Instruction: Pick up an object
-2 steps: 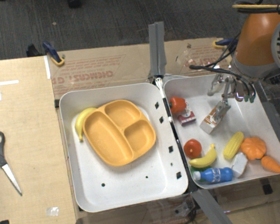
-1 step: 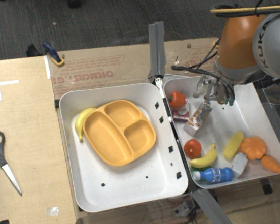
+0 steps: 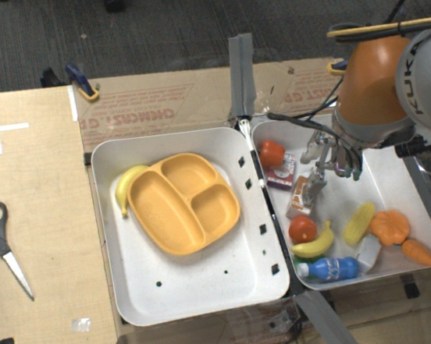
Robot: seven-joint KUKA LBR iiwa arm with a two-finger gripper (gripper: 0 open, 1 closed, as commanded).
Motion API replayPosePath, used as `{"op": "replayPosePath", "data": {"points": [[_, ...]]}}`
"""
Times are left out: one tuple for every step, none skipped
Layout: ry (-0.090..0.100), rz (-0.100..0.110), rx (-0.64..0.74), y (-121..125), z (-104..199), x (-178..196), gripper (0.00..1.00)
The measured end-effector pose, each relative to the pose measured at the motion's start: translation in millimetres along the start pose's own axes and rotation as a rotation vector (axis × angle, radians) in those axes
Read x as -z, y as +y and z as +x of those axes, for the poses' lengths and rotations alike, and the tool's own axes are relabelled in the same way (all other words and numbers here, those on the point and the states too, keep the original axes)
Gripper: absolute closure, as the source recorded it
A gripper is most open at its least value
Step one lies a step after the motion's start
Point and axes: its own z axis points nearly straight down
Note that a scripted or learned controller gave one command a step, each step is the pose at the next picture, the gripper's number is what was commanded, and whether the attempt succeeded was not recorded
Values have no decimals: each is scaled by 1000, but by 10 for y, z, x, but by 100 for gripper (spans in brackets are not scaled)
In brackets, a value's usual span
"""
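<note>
**Arm hangs over the right bin among small items**

The wooden bench (image 3: 37, 309) carries 2 white bins side by side. The left bin (image 3: 137, 295) holds a yellow-orange divided plate (image 3: 182, 203) with 3 compartments, and a yellow banana (image 3: 125, 188) lies tucked against the plate's left edge.

The grey arm (image 3: 392, 81), with its orange band, reaches in from the right over the right bin (image 3: 406, 181). Its gripper (image 3: 326, 162) hangs above the bin's upper middle; whether the fingers are open or closed cannot be told, and nothing is seen held between them.

In the right bin, a red-capped item (image 3: 273, 153) lies near the top left, a small brown packet (image 3: 300, 195) just below the gripper, then a red tomato (image 3: 302, 229) touching a second banana (image 3: 314, 246). A blue-labelled bottle (image 3: 331, 269) lies along the bottom. To the right sit a corn cob (image 3: 358, 222), an orange lump (image 3: 390, 227) and a carrot (image 3: 421, 252).

Scissors (image 3: 0, 243) lie on the bench far left.
</note>
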Motion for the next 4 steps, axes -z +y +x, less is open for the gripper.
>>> {"op": "replayPosePath", "data": {"points": [[1,0,123,-242,963,20,0],[-11,-1,-64,-346,1099,30,0],[-4,4,-183,-341,1134,24,0],[8,5,-337,-399,1146,13,0]]}}
